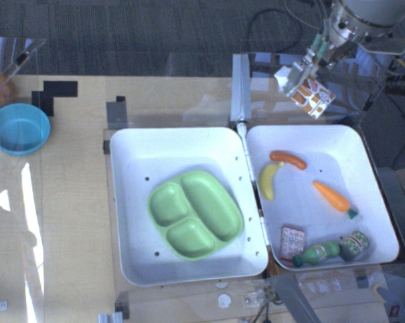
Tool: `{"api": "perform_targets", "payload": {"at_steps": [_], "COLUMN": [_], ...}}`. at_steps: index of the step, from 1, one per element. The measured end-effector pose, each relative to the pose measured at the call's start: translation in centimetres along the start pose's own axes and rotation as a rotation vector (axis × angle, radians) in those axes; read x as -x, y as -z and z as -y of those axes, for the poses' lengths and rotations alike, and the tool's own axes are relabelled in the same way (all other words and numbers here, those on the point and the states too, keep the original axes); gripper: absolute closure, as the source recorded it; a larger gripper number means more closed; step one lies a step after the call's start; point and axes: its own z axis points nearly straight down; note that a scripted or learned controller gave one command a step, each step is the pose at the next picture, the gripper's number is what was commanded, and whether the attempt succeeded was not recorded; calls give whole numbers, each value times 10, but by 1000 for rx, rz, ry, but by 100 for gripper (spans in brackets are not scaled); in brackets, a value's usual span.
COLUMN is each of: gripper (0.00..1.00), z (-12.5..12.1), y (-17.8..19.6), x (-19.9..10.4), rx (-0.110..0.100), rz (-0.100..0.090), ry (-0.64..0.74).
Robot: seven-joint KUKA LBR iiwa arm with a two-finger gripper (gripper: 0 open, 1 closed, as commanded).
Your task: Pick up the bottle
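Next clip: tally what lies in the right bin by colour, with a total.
Right bin:
Green: 2, the bottle and a can
Orange: 2, a carrot and a sausage
Yellow: 1, a banana
Red and white: 1, a packet
Total: 6

arm (373,3): top right, raised | gripper (304,76): gripping a packet

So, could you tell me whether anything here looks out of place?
Yes: the claw is raised above the right bin's far edge gripping a small white-and-orange packet, while the green bottle it should pick lies on its side at the bin's near edge.
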Motion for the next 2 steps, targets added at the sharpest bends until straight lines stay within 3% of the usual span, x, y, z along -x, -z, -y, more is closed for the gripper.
{"api": "perform_targets", "payload": {"at_steps": [1,2], "gripper": [100,100], "z": [31,-73], "y": [1,-1], "x": [37,-100], "rx": [0,0], "rz": [1,-3], "ry": [311,111]}}
